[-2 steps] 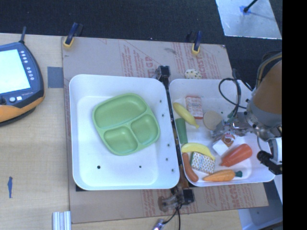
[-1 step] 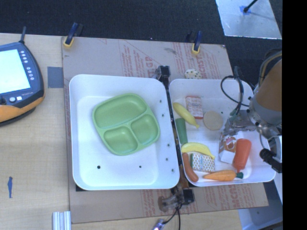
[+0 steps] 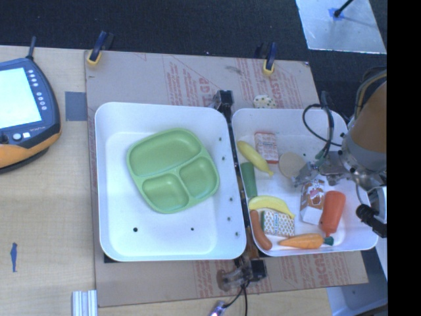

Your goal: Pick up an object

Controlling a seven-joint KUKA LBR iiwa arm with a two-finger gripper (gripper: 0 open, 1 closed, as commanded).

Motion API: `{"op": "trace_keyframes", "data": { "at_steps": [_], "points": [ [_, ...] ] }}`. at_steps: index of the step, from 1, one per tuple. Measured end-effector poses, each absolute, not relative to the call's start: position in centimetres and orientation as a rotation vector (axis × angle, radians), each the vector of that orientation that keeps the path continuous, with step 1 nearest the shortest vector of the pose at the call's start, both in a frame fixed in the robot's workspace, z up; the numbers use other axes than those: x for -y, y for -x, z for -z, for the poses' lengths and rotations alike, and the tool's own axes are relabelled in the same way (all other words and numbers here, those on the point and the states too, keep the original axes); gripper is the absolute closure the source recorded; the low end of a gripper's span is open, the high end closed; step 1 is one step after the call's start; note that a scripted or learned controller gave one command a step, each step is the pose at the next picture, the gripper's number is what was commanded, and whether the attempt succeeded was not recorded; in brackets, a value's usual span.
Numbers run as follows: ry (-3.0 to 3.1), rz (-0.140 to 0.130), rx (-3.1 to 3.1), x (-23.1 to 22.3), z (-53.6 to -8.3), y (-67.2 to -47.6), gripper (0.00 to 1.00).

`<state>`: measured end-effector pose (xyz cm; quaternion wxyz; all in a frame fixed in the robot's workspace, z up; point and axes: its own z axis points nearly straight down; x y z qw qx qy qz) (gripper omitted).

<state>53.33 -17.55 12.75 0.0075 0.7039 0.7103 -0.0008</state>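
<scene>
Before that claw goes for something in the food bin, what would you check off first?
1. Objects to pick lie in the right bin: ok; carrot, bananas, red pepper.
2. Claw over that bin: ok.
3. Claw open: cannot tell.
4. Object standing apart: not ok, the food lies crowded.
5. Cable away from the food: cannot tell.
6. Left bin has room: ok, it holds a green tray.

Arm cut off at right edge; gripper tips indistinct; handheld pendant cropped at left edge.
</scene>
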Motion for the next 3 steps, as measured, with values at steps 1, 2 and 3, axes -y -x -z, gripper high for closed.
{"op": "trace_keyframes", "data": {
  "at_steps": [1,2,3],
  "points": [
    [-2.214,0.006,-2.231,19.3,-9.1,-56.8,0.00],
    [-2.211,0.008,-2.234,19.4,-10.2,-56.8,1.00],
    [-2.211,0.009,-2.235,19.4,-10.2,-56.8,0.00]
  ]
}}
